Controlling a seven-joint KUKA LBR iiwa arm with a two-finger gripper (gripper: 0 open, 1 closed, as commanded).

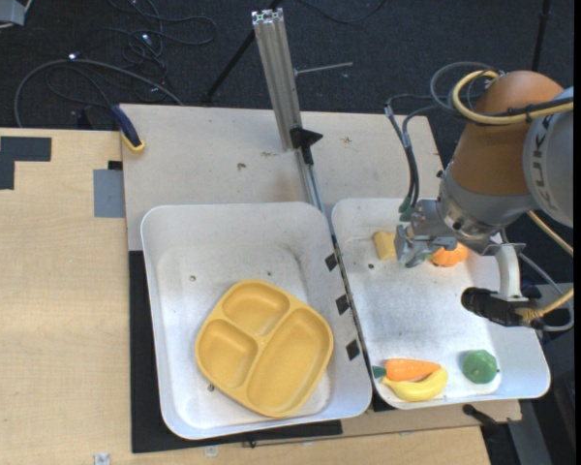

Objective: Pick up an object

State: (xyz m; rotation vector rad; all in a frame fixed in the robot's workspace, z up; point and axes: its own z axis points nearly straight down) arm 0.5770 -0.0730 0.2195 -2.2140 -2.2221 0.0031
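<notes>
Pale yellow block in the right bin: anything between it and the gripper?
Nothing visible. The pale yellow block lies near the right bin's far edge, just left of the gripper, with bare bin floor between them. An orange object sits on the gripper's other side, and the toy banana, carrot and green item lie at the near edge.

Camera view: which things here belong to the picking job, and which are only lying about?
For the job:
- tool
- pale yellow block
- orange piece
- carrot
- banana
- green piece

Lying about:
- yellow divided plate
- metal post
- floor cables
</notes>
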